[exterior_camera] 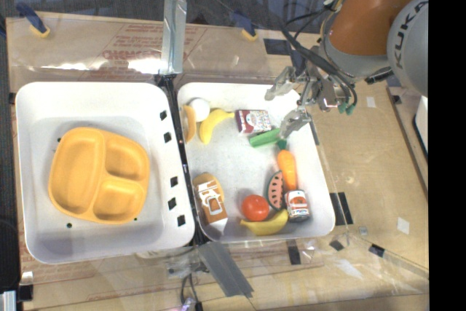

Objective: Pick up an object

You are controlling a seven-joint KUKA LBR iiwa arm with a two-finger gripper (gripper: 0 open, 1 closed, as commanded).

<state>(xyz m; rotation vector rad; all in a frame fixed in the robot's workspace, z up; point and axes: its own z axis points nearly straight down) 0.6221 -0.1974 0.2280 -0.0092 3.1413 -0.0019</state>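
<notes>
Two shallow white bins; toy food crowds the right one (313, 156). Gripper (290, 105) hangs open and empty over its far-right corner, near green plastic cucumber (263, 138), likely next pick.

Robotics laboratory. Evidence: grey industrial arm with orange band (378, 14) at the right of a taped cardboard-covered bench (378, 171); two shallow white plastic bins (29, 156) on it; loose cabling beyond the bench.

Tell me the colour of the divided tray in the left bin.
Yellow-orange; the tray shows in the camera view.
</notes>
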